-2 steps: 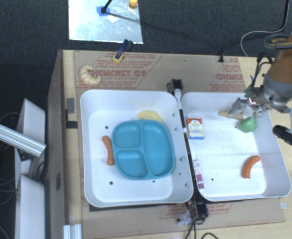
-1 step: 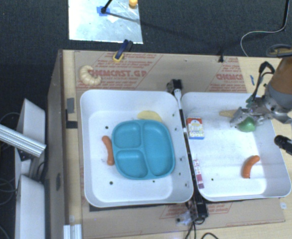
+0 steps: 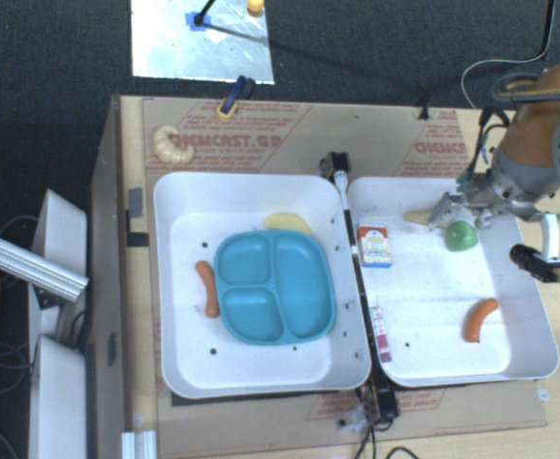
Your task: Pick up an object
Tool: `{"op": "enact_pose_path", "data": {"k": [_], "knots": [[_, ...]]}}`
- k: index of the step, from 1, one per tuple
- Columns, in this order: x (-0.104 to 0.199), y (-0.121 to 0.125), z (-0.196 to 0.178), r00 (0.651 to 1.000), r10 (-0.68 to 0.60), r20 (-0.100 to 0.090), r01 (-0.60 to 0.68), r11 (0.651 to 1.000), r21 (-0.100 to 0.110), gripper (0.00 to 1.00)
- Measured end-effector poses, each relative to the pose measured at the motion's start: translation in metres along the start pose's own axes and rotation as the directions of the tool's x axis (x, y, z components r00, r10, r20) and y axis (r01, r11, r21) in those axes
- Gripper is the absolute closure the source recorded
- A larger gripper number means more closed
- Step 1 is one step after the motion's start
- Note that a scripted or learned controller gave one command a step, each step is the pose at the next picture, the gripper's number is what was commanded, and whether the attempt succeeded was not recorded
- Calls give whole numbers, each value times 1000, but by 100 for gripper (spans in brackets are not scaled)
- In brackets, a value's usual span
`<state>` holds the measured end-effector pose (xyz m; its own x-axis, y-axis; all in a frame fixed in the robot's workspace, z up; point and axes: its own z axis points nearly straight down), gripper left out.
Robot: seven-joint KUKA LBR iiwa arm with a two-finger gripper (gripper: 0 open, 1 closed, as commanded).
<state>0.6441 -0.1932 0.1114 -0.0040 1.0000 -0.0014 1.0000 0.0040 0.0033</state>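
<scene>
right bin (image 3: 509,357): shallow white plastic, rounded corners, matte, small holes in the floor.
sausage (image 3: 480,320): orange-red, short curved cylinder, lies slantwise near the right bin's front right, well apart from the gripper.
packet (image 3: 379,331): thin flat strip with pink print, lies along the right bin's left wall.
left bin (image 3: 180,352): same white plastic, touching the right bin along the centre seam.
plate (image 3: 274,286): blue plastic, rounded square, three compartments, glossy, centre of the left bin.
left sausage (image 3: 208,288): orange-red, straight, just beside the plate's left edge.
yellow piece (image 3: 287,222): pale, flat, oval, partly hidden behind the plate's far rim.
box (image 3: 374,246): small carton, red and white print, upright against the right bin's left wall.
ball (image 3: 461,236): green, round, smooth, far right part of the right bin, right at the fingertips.
gripper (image 3: 458,214): metal grey, over the ball; cannot tell if its fingers are spread or pinching, the wrist blocks the view.
arm (image 3: 538,132): grey, orange band, comes in from the right, cables looping above it.
bench (image 3: 290,132): cardboard sheet with red print under both bins.
curled piece (image 3: 172,143): beige, ribbed, on the cardboard beyond the left bin.
clip (image 3: 233,98): blue and yellow, at the cardboard's far edge.
</scene>
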Motion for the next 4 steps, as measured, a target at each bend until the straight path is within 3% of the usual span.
{"op": "enact_pose_path", "data": {"k": [1, 2, 3, 4], "knots": [[12, -6, 8, 1000, 0, -1, 0, 1000, 1, 0], [12, -5, -3, 1000, -1, 0, 1, 1000, -3, 100], [7, -45, -46, 1000, 2, 0, -2, 1000, 1, 100], [61, -62, -97, 1000, 0, -1, 0, 1000, 0, 100]]}}
